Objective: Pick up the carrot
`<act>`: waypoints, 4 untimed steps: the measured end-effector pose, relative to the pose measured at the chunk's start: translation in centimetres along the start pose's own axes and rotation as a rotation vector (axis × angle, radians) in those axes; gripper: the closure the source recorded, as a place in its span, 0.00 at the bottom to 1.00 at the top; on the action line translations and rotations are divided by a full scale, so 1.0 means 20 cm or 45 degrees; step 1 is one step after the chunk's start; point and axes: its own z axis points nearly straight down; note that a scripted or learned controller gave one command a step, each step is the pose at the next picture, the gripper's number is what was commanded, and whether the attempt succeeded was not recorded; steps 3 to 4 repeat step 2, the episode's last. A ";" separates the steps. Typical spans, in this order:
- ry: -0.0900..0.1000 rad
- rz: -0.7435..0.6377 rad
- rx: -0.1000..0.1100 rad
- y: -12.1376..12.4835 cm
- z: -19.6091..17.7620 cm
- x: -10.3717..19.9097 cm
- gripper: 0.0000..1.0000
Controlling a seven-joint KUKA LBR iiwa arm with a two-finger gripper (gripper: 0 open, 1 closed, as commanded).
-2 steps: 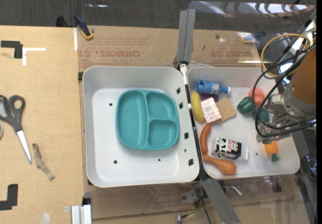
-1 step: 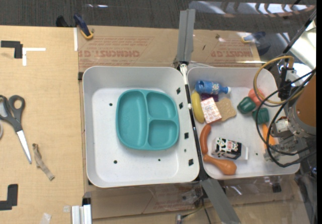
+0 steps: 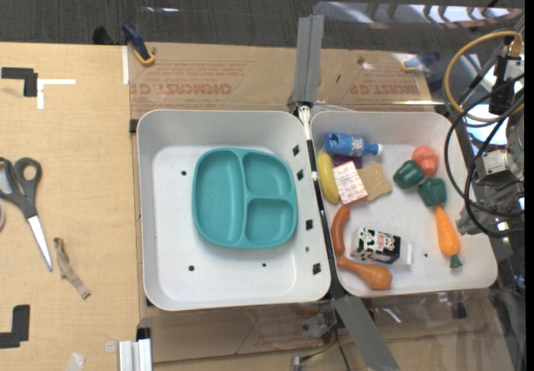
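The arm (image 3: pixel 494 165), hung with cables, stands at the three o'clock edge of the right bin (image 3: pixel 467 281), and whether its grip is open or closed cannot be told; the carrot (image 3: pixel 446 232) lies near, toward seven o'clock from it, close to the bin's right wall, its long axis running roughly from twelve to five o'clock with the green top at the lower end, a green pepper (image 3: pixel 432 192) touching its upper tip and a milk carton (image 3: pixel 380 244) apart at nine o'clock
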 end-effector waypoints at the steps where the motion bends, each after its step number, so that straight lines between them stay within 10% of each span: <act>1: -0.001 -0.264 -0.003 0.00 0.62 0.14 1.00; 2: -0.001 -0.201 -0.001 -0.01 0.07 -0.17 1.00; 4: -0.001 -0.201 -0.001 -0.01 0.07 -0.17 1.00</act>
